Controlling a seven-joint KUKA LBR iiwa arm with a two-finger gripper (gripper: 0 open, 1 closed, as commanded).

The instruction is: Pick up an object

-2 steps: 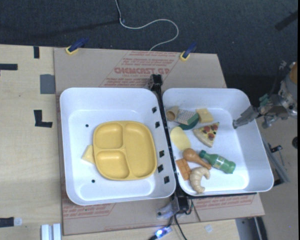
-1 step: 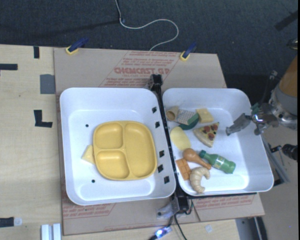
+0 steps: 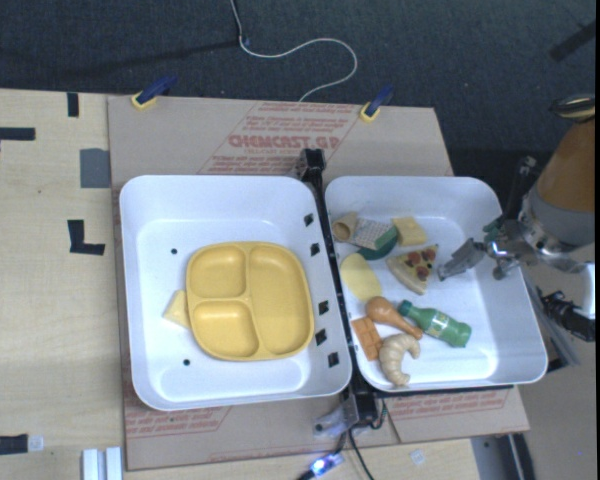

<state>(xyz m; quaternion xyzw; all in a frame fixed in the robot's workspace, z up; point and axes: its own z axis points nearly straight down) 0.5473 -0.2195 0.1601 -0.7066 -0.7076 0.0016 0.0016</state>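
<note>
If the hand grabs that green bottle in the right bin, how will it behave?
The green bottle lies on its side and looks round, so it may roll if nudged. It looks like smooth plastic, probably light, stiff and slippery. The croissant sits close by and may get bumped.

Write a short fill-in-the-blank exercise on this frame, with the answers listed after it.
1. The yellow divided plate lies in the ____ bin.
2. The plate has ____ compartments.
3. The bottle in the right bin is ____ in colour.
4. The gripper hangs over the ____ bin, beside the pizza slice.

Answers: left; three; green; right
</note>
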